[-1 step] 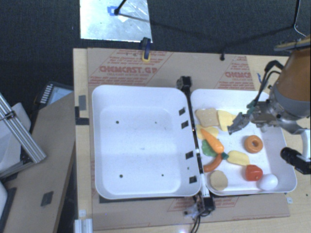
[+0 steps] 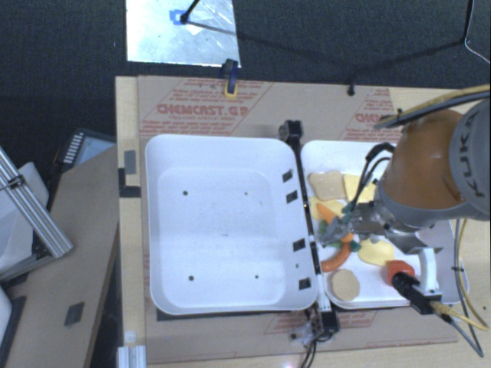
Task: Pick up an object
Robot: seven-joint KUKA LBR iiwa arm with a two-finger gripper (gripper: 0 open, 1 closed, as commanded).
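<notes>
My gripper (image 2: 342, 233) is low in the right bin (image 2: 360, 150), near its left wall, among several toy foods. Right beside it lie an orange carrot (image 2: 328, 211) and a small green piece (image 2: 335, 229). An orange-red sausage (image 2: 335, 261) lies just below it. A tan bread slice (image 2: 326, 184) and a pale yellow piece (image 2: 354, 185) sit further back. A round tan biscuit (image 2: 345, 284), a yellow slice (image 2: 375, 252) and a red tomato (image 2: 399, 268) lie toward the front. The arm (image 2: 430, 167) hides the bin's right part.
The left bin (image 2: 222, 221) stands beside the right one, parted from it by a ridge with black clips (image 2: 298, 198). Both rest on a cardboard sheet (image 2: 199, 106). A shiny foil sheet (image 2: 180, 18) lies on the dark floor behind.
</notes>
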